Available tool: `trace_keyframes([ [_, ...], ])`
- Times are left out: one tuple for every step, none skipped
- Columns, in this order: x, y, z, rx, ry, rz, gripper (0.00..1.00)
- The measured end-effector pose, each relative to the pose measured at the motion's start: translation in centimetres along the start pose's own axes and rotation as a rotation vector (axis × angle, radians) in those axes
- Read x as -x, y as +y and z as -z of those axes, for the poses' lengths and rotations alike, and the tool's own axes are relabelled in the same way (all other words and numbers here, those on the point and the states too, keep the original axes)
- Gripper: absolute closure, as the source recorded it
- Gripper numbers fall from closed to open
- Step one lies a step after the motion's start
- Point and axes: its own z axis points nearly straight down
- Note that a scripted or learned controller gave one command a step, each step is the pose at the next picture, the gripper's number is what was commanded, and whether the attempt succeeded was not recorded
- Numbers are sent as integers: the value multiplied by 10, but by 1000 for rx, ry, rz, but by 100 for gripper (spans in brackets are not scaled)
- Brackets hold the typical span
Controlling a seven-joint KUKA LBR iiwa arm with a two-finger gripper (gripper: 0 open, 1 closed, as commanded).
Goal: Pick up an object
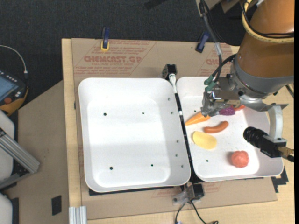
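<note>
Bench [70,125]: a brown board clamped at its far edge, carrying two shallow white bins side by side, so things can be lifted from either.
Arm [268,36]: comes in from the right, orange band above the wrist, bent over the right bin, likely because all the pickable things lie there.
Left bin [126,129]: white floor with a few dark dots.
Right bin [261,169]: holds five small things, spread apart enough for a reach from above.
Gripper [211,107]: low over the bin's far-left part, just above the carrot's thick end; whether the fingers are apart or together I cannot tell, as the head hides them.
Yellow piece [204,140]: flat, near the bin's middle.
Carrot [197,119]: lies slanted by the dividing wall, tip toward the left bin; seemingly the target.
Sausage [216,127]: just beside the carrot, nearer the viewer.
Red ball [240,158]: near the front-right corner, well apart.
Purple piece [227,110]: partly hidden under the wrist.
</note>
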Motion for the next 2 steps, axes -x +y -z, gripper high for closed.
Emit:
trace_keyframes([
  [0, 0, -26, -7, -1, -7, 100],
  [-62, 1, 38, 4, 1, -1, 100],
])
